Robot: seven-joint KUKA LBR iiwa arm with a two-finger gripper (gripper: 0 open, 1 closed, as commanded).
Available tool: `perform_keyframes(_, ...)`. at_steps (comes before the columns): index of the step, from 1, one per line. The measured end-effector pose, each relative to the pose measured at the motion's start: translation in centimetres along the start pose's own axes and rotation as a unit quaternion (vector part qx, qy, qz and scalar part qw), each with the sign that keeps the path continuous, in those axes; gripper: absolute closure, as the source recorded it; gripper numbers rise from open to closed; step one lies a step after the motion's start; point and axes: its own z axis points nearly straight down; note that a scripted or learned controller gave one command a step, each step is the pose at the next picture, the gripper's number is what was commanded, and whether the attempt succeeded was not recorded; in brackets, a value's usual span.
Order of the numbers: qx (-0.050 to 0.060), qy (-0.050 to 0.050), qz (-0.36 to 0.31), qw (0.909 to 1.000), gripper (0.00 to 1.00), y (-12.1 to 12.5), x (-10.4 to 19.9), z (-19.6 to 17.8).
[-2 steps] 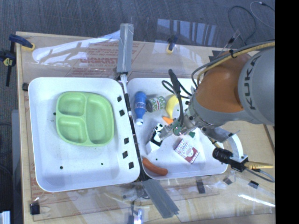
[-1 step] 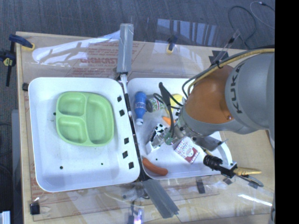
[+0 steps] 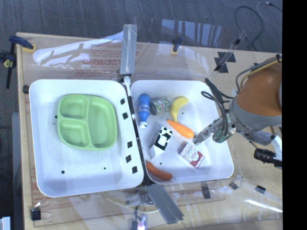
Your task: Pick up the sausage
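Camera view: the sausage (image 3: 159, 171) is lying against the right bin's (image 3: 218, 92) near edge (bare floor alongside), while the gripper (image 3: 197, 139), grip state unclear, is hovering above the carrot (image 3: 180, 129).

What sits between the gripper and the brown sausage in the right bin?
In the camera view, a small red and white packet lies between the gripper and the brown sausage at the bin's near edge.

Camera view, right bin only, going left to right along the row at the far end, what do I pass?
Blue bottle → small can lying on its side → banana.
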Motion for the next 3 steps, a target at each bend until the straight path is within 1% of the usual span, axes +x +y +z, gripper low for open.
perform_keyframes(1,0.000,0.002,-0.111,0.9938,1.00,0.1,0.2,2.6)
perform_keyframes(2,-0.001,-0.001,-0.086,0.9963,1.00,0.3,0.3,-5.2)
perform_keyframes(3,0.000,0.000,-0.096,0.9954,1.00,3.8,6.0,-3.7)
